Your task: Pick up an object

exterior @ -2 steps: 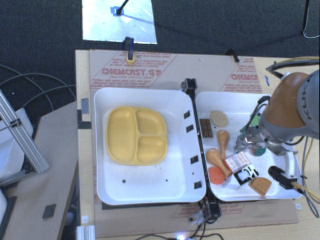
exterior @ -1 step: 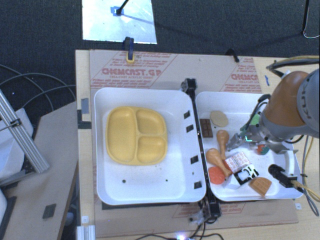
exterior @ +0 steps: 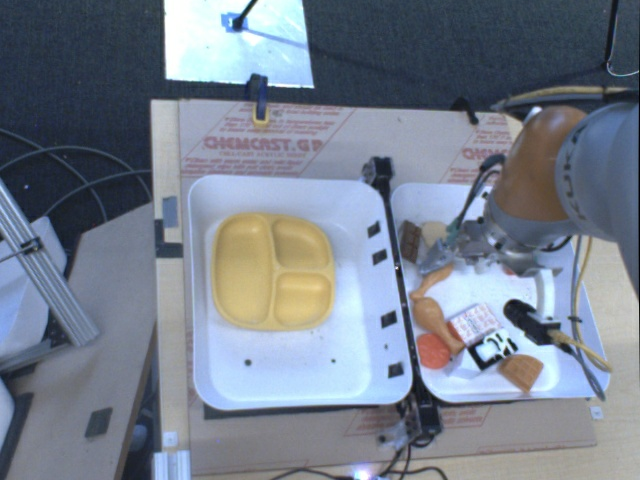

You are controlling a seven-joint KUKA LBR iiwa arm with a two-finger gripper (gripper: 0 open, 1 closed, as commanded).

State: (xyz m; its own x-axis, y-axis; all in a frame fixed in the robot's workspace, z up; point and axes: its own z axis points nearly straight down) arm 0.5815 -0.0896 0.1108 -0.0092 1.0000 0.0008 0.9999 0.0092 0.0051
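Pale yellow divided tray (exterior: pixel 272 271) in the white left bin (exterior: pixel 290 193); right bin's (exterior: pixel 575 393) got an orange-red disc (exterior: pixel 434 350) and tan wedge (exterior: pixel 522 371).

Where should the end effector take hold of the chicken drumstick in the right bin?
Judging by its pose, grip the drumstick across its narrow bone end, coming straight down. It lies flat, slanted, thin end toward the bin divider; the fat end nearly touches the round red piece and the red-and-white packet, leaving little finger room there.
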